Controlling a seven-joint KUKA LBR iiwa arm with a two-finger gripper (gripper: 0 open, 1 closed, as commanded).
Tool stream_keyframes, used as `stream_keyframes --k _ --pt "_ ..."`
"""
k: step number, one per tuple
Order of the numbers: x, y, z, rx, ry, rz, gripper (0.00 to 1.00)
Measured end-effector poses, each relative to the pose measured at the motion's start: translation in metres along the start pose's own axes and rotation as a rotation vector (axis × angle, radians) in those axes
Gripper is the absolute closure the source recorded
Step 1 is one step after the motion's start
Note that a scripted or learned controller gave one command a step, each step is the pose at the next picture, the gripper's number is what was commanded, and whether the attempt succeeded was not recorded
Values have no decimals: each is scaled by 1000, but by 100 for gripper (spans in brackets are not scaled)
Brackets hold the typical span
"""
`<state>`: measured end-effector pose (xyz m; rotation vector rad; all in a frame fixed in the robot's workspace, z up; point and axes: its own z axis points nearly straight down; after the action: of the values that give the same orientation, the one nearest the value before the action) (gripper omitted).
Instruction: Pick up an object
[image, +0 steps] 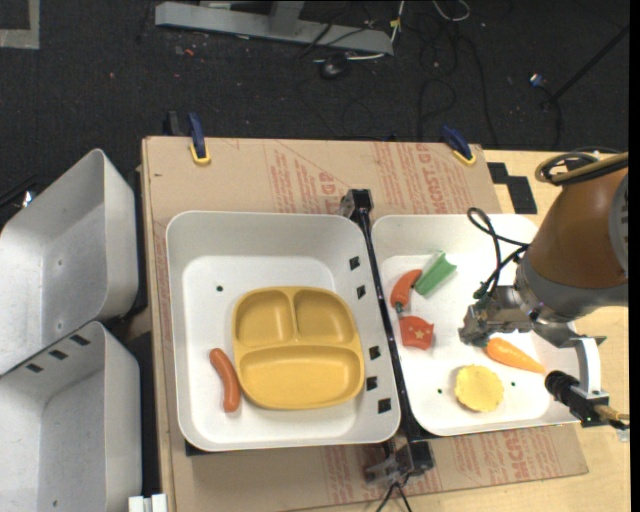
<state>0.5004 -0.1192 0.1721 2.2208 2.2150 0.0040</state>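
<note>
The right bin (455, 225) holds several toy foods: a green block (435, 273), a red-orange pepper (404, 287), a red chunk (417, 331), a yellow round piece (478, 388) and an orange carrot (514, 353). My gripper (480, 327) hangs low over the right bin's right half, just left of the carrot's near end and right of the red chunk. The arm's orange band (583, 235) looms above it. Nothing shows between the fingers.
The left bin (190, 240) carries a yellow divided plate (297, 348) and an orange-red sausage (226, 379) to the plate's left. A black divider (378, 310) runs between the bins. Two white spare bins (60, 250) stand off the bench at left.
</note>
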Motion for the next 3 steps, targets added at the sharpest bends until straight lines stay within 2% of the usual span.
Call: stream_keyframes --k 2,3 --pt "-10 7 -109 -2 -1 -6 100" --pt "43 30 -111 2 2 -11 100"
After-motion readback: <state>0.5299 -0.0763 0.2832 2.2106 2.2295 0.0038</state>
